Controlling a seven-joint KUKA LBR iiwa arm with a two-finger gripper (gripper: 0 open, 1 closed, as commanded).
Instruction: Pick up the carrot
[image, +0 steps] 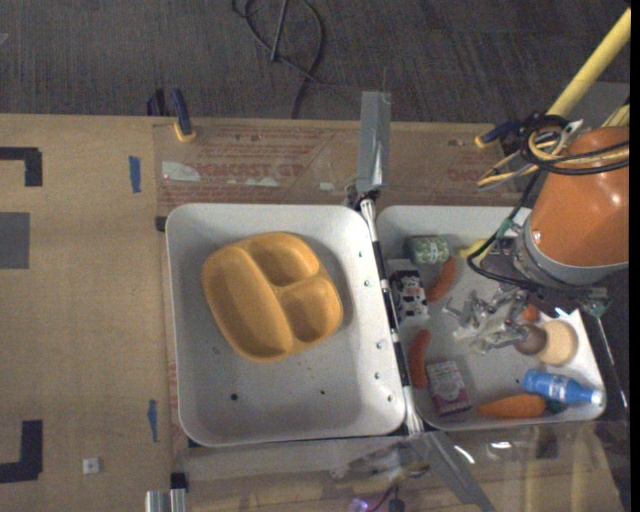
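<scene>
Along the near wall of the right bin (590, 420) lies the carrot (512, 406), beside a blue bottle (560, 387) and a red packet (448, 385). Farther in, the gripper (487, 322) hovers over the bin's middle with its fingers spread, nothing between them. In the left bin (195, 400) sits a yellow divided plate (271, 294). A green can (429, 249) rests by the right bin's far wall.

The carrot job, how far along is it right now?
Nothing looks done yet: the carrot lies on the floor of the right bin, near its front edge, beside a blue bottle. The gripper is over the bin's middle, apart from the carrot. Reaching, gripping and lifting all remain.
</scene>
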